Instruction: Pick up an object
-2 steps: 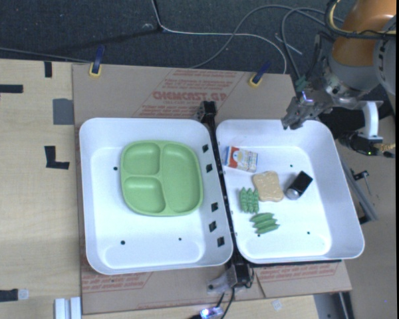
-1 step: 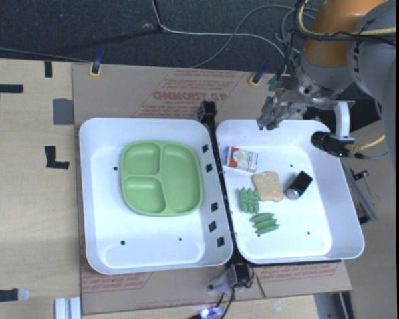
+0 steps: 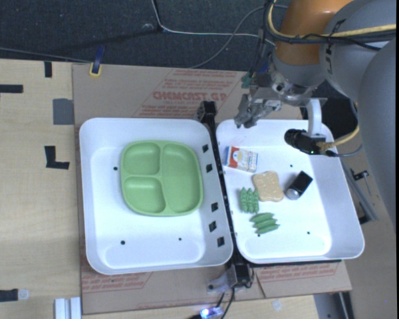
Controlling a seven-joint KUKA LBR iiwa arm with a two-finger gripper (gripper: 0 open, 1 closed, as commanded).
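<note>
**Camera view: arm poised over the right bin's far edge**

Two shallow white bins lie side by side on the desk (image 3: 26,198). The left bin (image 3: 100,244) holds a green divided plate (image 3: 162,178), lying flat near its centre. The right bin (image 3: 332,238) holds five small things: a small white and red packet (image 3: 242,159) near the far left corner; a tan, biscuit-like piece (image 3: 268,185) just beyond it toward the middle; two green pea-pod pieces (image 3: 248,199) (image 3: 265,222) close to the tan piece; and a dark cylinder with a grey end (image 3: 298,185) just right of it. The grey arm with its orange band (image 3: 312,18) reaches in from the right. The hand (image 3: 247,117) hangs above the right bin's far rim, apart from every object, nothing between its fingers; whether they are spread or closed cannot be told.
</note>
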